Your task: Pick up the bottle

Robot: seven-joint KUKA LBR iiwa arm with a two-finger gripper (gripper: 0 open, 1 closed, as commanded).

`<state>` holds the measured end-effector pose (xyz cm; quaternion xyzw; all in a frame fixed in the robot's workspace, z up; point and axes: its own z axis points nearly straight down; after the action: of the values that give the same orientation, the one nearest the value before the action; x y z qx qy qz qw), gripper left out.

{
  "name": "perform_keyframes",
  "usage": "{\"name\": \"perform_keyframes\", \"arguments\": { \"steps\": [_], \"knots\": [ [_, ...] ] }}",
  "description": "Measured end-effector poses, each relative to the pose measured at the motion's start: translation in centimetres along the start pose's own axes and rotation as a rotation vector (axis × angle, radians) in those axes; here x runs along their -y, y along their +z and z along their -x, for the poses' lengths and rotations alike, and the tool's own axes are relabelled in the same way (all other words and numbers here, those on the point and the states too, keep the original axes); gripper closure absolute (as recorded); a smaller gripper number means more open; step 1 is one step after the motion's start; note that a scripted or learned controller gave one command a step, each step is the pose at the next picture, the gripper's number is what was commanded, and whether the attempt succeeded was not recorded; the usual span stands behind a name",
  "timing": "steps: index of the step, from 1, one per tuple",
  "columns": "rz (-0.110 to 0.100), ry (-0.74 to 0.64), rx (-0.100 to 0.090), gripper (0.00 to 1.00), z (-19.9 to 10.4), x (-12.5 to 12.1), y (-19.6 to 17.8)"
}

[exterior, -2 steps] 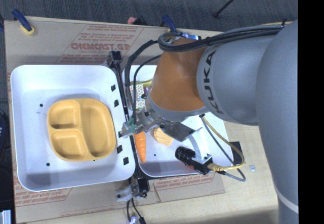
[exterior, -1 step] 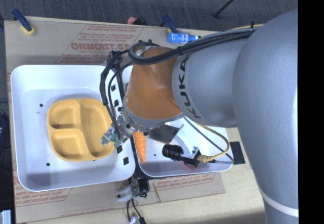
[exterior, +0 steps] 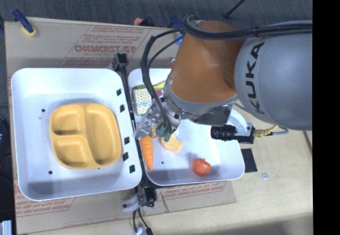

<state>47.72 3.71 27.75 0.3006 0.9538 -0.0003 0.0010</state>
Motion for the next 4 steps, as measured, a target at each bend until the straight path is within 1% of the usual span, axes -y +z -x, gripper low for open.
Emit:
{"name": "perform_keyframes", "arguments": {
  "steps": [1, 2, 3, 4],
  "knots": [
    [-0.003, 0.118, -0.004, 1.00, -4.4, -6.0, 4.5],
    [-0.001, 0.193, -0.001, 1.00, -0.2, -0.2, 2.5],
    [-0.004, 0.109, -0.005, 1.00, -5.0, -6.9, 6.5],
    [-0.002, 0.472, -0.002, 1.00, -3.9, -5.5, -4.0]
  ]
}}
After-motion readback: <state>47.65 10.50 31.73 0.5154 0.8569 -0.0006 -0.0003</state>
